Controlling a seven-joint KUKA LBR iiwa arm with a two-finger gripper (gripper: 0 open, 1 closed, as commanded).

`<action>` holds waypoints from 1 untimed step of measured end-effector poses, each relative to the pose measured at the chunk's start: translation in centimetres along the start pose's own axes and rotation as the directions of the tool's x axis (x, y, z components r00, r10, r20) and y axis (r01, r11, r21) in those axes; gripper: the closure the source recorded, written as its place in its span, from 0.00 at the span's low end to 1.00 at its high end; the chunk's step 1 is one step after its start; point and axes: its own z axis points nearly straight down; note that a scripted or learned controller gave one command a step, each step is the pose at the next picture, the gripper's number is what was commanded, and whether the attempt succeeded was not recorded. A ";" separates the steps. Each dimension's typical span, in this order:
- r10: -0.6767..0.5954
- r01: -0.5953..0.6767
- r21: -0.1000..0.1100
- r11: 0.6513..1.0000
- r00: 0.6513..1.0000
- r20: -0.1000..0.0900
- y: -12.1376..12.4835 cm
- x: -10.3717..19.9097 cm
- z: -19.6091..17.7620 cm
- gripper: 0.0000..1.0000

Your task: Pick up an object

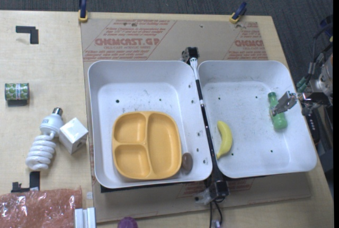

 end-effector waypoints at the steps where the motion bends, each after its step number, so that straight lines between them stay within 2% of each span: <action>1: 0.001 -0.001 0.000 1.000 1.000 0.000 4.4 -0.1 12.0 0.00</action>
